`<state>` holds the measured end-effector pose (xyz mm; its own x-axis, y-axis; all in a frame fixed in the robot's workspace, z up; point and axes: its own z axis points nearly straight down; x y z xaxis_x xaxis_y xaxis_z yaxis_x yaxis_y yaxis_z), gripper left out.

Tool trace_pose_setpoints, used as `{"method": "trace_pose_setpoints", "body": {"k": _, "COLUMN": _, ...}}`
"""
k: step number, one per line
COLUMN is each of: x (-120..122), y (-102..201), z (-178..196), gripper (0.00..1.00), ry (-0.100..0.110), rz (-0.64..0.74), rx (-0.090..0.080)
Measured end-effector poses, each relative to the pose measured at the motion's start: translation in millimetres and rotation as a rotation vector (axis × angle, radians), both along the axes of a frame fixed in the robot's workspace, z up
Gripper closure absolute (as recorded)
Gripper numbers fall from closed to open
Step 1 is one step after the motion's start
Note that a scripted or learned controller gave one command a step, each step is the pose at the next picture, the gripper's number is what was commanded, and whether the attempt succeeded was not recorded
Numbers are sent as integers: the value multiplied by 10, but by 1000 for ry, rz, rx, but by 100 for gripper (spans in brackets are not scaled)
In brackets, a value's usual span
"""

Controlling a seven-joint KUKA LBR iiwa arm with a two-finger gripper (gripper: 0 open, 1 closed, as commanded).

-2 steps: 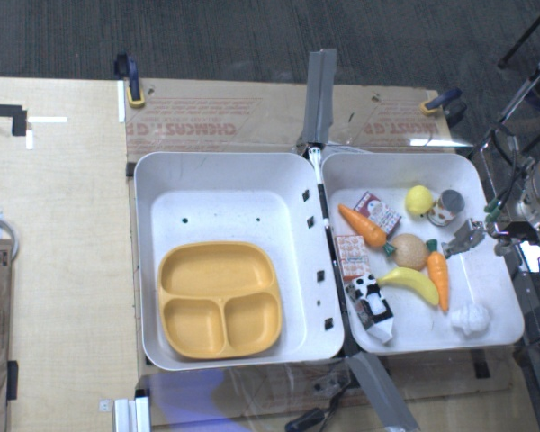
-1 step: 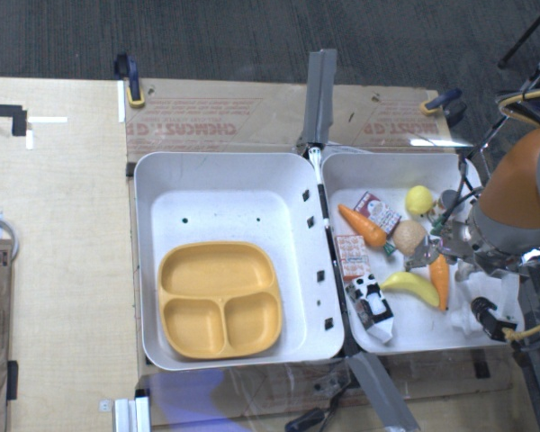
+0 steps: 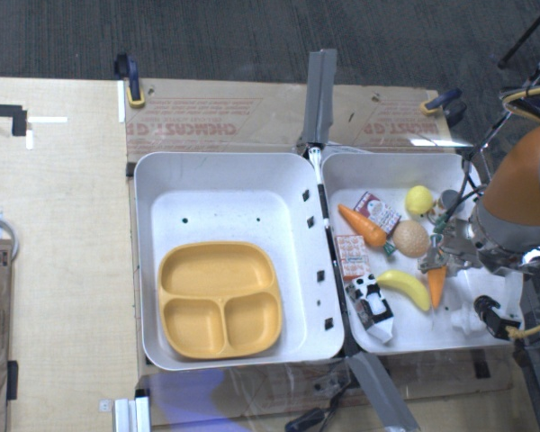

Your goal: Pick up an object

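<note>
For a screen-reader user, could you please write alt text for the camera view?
A grey robot arm's gripper reaches from the right into the right bin, among a banana, two carrots, a lemon and small cartons. The left bin holds a yellow divided tray.

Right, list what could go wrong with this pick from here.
The gripper sits low in the right bin, in a tight cluster: a second carrot, the banana and the brown ball. It may nudge or catch a neighbour instead. The carrot looks tapered and smooth, so it could slip out.
</note>
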<state>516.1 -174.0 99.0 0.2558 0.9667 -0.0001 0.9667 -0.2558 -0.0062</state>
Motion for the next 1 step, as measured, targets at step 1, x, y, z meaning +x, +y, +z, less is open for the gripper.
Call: {"method": "trace_pose_setpoints", "body": {"k": 1, "x": 53, "y": 771, "z": 1125, "gripper": 100, "ry": -4, "rz": -34, "rx": -2}}
